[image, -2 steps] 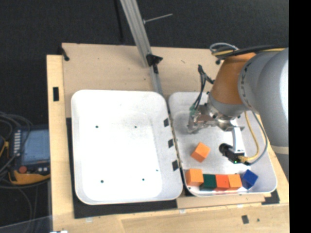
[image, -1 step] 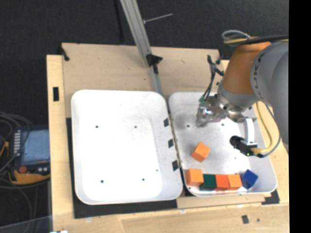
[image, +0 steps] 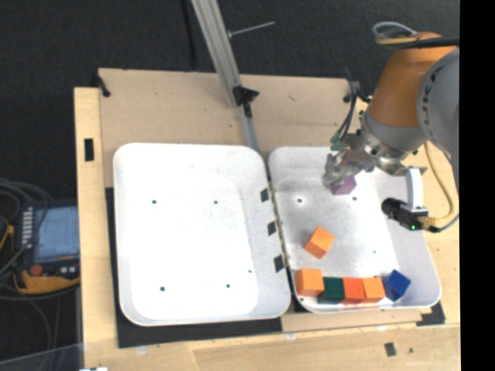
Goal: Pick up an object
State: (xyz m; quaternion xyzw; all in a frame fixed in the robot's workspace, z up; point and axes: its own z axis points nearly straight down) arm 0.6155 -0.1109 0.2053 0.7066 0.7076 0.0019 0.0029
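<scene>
The purple object [image: 345,184], small and mostly hidden, sits in the right bin [image: 410,280] directly under the end effector [image: 340,175]; its shape and long axis cannot be told; grip state likewise unclear.

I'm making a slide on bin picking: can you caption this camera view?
KUKA arm's gripper over a purple object in the right bin, coloured blocks along its near edge.
</scene>
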